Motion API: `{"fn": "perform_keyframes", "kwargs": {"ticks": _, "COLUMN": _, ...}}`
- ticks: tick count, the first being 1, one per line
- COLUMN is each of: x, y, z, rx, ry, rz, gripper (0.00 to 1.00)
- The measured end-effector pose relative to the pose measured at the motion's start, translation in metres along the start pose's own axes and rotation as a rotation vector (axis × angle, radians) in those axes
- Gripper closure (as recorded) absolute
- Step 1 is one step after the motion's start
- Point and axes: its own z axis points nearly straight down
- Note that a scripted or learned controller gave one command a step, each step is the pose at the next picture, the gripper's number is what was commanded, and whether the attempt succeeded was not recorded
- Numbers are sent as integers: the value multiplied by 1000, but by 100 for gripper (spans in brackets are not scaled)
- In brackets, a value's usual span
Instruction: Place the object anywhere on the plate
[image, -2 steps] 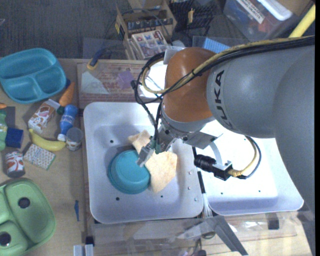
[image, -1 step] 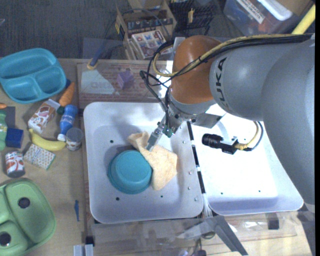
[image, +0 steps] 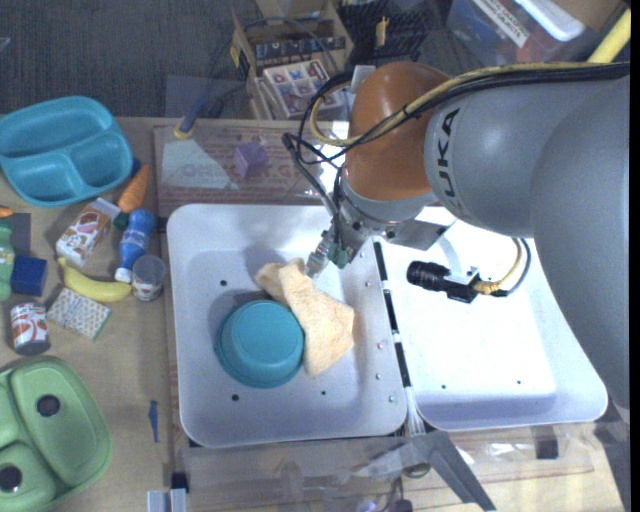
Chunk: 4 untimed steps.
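the tool (image: 322, 258) hovers at the cloth's (image: 312, 310) top edge, grip unclear; picking looks next, then carrying to the plate (image: 260, 343).

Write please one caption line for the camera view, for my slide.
KUKA arm's gripper poised at the tan cloth beside a blue bowl in the left bin.
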Motion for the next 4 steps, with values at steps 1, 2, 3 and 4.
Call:
{"fn": "perform_keyframes", "kwargs": {"ticks": 1, "x": 15, "y": 37, "z": 65, "rx": -4, "ry": -6, "rz": -102, "gripper": 100}}
{"fn": "perform_keyframes", "kwargs": {"ticks": 2, "x": 73, "y": 85, "z": 36, "rx": 1, "ry": 5, "rz": -470, "gripper": 100}}
{"fn": "perform_keyframes", "kwargs": {"ticks": 3, "x": 73, "y": 86, "z": 35, "rx": -1, "ry": 4, "rz": -469, "gripper": 0}}
{"fn": "perform_keyframes", "kwargs": {"ticks": 4, "x": 49, "y": 73, "z": 48, "rx": -30, "ry": 3, "rz": -276, "gripper": 0}}
